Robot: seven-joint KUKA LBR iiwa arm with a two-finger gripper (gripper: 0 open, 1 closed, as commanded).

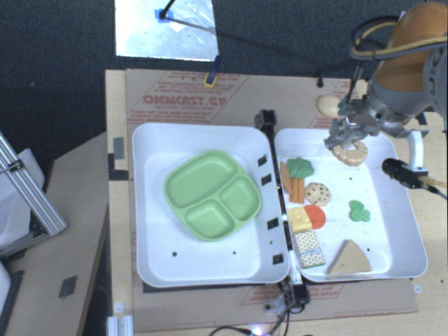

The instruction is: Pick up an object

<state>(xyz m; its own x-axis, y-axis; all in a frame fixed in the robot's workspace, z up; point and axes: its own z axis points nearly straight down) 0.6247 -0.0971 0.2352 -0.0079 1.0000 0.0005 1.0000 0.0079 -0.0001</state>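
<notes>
Metal two-finger hand (343,137) just above-left of pale tan pretzel-shaped toy (351,153) in right bin, finger state unclear.

You have two white bins on the bench: the left bin (150,187) and the right bin (399,222). In the left one you can count one green divided plate (212,194). In the right one you can count eight toy foods: one carrot with a green top (294,176), one cookie (317,192), one small green piece (359,211), one yellow block (299,220), one red slice (316,217), one patterned cracker (309,249), one tan wedge (348,258) and one pale pastry (350,152).
</notes>
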